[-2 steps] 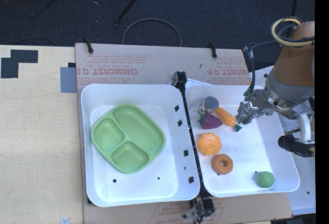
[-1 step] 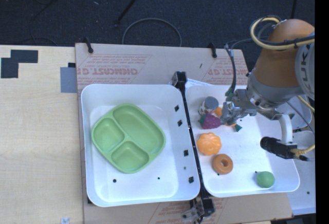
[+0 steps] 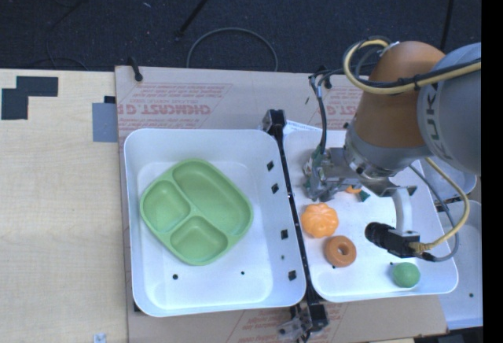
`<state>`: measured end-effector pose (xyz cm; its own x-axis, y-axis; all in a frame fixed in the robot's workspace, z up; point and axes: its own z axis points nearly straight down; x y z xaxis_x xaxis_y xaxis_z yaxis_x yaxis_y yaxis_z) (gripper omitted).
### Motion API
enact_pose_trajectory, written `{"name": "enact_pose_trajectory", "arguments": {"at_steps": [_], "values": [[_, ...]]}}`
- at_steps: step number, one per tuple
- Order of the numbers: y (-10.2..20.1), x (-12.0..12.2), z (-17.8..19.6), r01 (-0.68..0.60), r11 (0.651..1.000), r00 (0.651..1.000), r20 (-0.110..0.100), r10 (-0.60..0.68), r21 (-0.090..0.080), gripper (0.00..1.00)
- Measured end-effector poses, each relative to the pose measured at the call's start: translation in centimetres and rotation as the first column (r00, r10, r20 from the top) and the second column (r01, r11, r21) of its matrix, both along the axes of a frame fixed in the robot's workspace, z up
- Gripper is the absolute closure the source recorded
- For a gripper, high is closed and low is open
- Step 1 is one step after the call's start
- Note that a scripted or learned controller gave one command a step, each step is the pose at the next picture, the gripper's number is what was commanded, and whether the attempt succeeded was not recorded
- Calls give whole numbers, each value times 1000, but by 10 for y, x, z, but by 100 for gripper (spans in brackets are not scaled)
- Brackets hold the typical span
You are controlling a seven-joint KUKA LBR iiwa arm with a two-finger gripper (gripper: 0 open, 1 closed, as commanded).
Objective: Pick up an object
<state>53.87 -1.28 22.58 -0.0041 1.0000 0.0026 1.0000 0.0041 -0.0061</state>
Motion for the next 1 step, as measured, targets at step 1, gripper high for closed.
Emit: {"name": "enact_pose_trajectory", "arguments": {"at_steps": [1], "values": [[45, 3, 1, 1, 1000, 1000, 2, -1, -2, 100]]}}
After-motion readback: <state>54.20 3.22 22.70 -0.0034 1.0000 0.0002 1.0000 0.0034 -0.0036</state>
